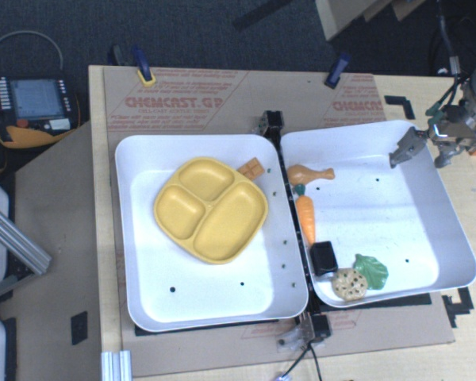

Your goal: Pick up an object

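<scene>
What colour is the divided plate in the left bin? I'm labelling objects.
Yellow, plain with no pattern; the divided plate shows clearly in the camera view.

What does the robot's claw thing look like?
The end effector is grey metal, with two dark fingers sticking out like little prongs from a boxy silver block. Thin cables run beside it, and a small teal patch shows near the block.

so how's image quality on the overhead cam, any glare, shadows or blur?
Camera view: lighting is even; the white bins look bright but their small dots stay readable. The yellow plate throws a soft shadow, and the carrot and cookie are sharp. The gripper at the right edge is slightly soft. The background is dark.
</scene>
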Controlling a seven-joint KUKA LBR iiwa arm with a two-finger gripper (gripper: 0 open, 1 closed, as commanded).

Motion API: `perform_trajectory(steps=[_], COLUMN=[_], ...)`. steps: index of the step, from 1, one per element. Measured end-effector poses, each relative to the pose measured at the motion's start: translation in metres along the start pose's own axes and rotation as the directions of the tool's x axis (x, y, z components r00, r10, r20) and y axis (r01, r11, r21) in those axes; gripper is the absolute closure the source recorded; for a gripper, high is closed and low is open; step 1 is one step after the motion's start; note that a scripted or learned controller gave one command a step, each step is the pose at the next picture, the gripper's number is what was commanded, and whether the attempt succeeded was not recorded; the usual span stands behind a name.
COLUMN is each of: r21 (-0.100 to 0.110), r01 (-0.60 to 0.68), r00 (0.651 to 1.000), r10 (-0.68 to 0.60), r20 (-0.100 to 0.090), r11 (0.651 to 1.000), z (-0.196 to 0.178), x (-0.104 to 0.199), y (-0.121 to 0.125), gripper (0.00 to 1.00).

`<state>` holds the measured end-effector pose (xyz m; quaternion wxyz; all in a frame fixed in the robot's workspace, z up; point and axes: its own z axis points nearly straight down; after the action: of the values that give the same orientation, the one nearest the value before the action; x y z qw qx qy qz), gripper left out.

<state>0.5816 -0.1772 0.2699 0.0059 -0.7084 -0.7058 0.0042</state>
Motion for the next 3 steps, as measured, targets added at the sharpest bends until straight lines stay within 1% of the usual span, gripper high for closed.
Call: perform_trajectory(steps=[1,2,3], r21=[-0.014,-0.012,-0.008], r01=[0.004,0.004,0.004], r00=[1.0,1.0,1.0], r10=[-0.004,-0.004,-0.004], r20=[0.003,0.002,0.0], r11=[1.0,1.0,1.0], z=[-0.008,0.033,0.093], x=[0.001,0.005,0.013], y=[0.002,0.002,-0.001], gripper=[0.0,0.0,0.0])
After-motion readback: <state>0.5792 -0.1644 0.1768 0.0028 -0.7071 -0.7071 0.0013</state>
